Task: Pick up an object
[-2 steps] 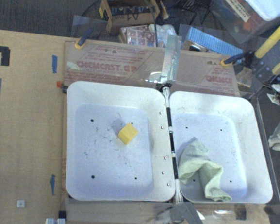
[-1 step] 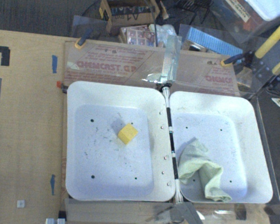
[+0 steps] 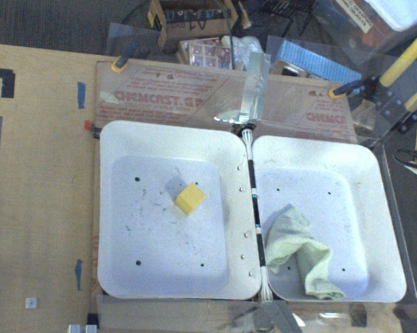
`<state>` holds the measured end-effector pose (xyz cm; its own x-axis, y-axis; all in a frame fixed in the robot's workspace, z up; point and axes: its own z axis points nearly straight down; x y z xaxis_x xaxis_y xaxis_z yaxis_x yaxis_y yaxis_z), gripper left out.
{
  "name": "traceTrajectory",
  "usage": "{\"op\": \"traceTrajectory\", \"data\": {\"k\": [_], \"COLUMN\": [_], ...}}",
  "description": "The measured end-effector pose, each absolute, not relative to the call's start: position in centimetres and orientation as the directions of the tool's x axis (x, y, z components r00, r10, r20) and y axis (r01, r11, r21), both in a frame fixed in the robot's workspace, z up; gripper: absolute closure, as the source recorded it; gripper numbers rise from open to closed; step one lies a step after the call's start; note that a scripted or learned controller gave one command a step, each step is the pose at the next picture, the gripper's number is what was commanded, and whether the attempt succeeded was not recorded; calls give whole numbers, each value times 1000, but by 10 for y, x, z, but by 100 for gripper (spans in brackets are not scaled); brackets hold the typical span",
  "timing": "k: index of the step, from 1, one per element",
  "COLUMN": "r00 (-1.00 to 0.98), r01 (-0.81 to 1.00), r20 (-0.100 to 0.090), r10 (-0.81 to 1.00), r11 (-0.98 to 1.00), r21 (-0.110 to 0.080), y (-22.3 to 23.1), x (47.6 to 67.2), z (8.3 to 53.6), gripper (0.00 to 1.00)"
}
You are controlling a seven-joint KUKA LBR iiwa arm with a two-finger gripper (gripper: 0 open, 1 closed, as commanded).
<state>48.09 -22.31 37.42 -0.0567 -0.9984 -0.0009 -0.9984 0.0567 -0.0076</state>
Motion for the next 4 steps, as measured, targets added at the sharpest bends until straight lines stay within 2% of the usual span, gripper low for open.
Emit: {"op": "traceTrajectory", "data": {"k": [1, 2, 3, 4], "r00": [-181, 288, 604, 823], "r01": [-983, -958, -797, -568], "r20": [-2, -2, -2, 2], "r10": [-983, -958, -797, -568], "r11": [181, -288, -604, -823], "r21": [-8, -2, -1, -5], "y": [-160, -186, -203, -204], "x": [481, 484, 480, 490], "z": [437, 369, 341, 370], "gripper": [100, 100, 100, 100]}}
